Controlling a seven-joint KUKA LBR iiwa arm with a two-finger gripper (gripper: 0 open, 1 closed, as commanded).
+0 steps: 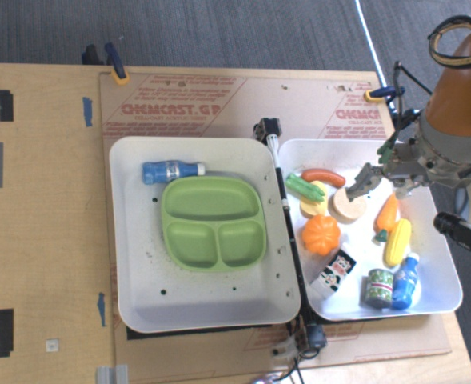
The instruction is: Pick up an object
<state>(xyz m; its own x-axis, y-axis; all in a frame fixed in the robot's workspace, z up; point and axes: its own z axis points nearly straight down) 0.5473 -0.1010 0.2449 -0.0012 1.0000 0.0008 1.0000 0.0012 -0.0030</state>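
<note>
Gripper [361,184] hangs low over the right bin [451,282], coming in from the right. One dark finger tip sits just above a tan round disc [348,206]; the other finger is hidden in the wrist clutter, so I cannot tell whether the fingers are apart or together. Nothing visible between them.

Likely target: the disc, near the bin's middle, touching a yellow piece [312,202] on its left, with a red sausage [324,177] and green piece [303,187] just behind. Looks like a toy-food slice: light, stiff, smooth, probably slippery on the flat faces. Best take is across the rim, fingers on opposite edges; crowding on its left side may block a finger.

Other options nearby: orange pumpkin [321,234], carrot [387,213], yellow corn [397,242], small can [378,287], blue bottle [406,282], black card [335,270]. Left bin [131,238] holds a green divided plate [213,222] and a blue tube [169,171].
</note>
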